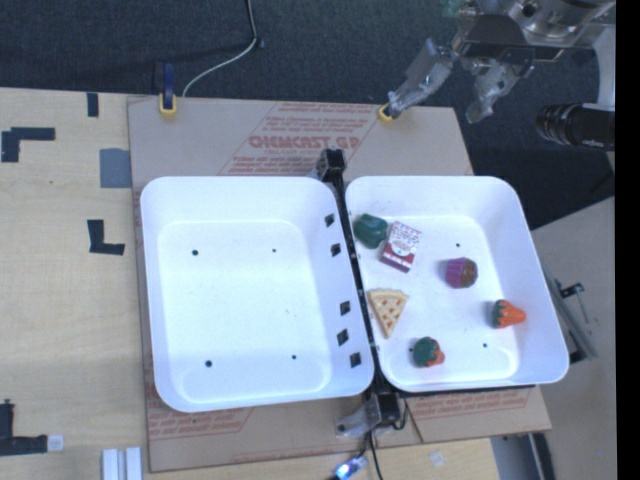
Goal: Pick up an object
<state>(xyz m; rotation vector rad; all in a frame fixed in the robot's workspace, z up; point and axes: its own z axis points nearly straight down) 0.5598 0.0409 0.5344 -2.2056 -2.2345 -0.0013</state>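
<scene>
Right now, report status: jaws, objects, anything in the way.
Gripper high above the bench behind the right bin, jaws open, holding nothing. Pizza slice, red-white packet, purple piece among five objects in that bin, none picked. Nothing blocking.

A single fixed camera looks down at a slant from above the bench, far enough back to take in both white bins whole: the left bin (240,298) and the right bin (450,283). The bench's far edge lies toward the top, seemingly somewhat foreshortened.
</scene>
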